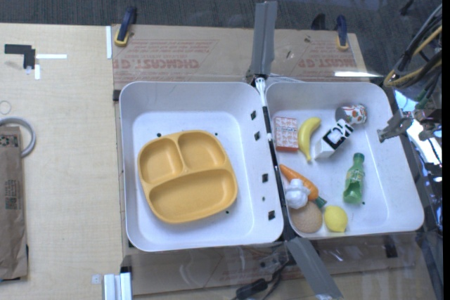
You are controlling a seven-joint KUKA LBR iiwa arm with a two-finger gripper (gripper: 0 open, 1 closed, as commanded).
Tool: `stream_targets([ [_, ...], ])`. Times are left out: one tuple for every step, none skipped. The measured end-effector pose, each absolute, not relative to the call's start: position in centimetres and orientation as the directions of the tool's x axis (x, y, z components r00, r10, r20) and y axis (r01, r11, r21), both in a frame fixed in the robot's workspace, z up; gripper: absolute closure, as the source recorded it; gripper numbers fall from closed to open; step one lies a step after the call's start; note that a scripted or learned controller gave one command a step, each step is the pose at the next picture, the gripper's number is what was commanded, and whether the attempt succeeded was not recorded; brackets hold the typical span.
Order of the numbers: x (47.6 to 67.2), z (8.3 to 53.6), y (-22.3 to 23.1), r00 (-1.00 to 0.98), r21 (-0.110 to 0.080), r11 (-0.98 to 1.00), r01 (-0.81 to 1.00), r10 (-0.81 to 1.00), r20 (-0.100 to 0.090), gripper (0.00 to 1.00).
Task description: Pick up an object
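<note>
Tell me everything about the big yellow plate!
The yellow plate is a divided tray that looks like smooth plastic, with rounded corners. It has three compartments: two small ones at the far side and one long one nearer the camera. It lies flat, turned a little askew, on the floor of the left white bin. Nothing sits in its compartments, and nothing else touches it.

Metal bracket [395, 126] and looping cables [420, 46] at right edge.
</note>
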State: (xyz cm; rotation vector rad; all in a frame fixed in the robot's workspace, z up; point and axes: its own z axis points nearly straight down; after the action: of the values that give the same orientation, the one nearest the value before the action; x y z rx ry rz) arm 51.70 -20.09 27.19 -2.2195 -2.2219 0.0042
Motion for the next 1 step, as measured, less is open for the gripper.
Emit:
stream_targets([
  [52.4,12.79,-17.21,0.093,-0.003,-0.093,0.996,0.996,-0.001,0.0],
])
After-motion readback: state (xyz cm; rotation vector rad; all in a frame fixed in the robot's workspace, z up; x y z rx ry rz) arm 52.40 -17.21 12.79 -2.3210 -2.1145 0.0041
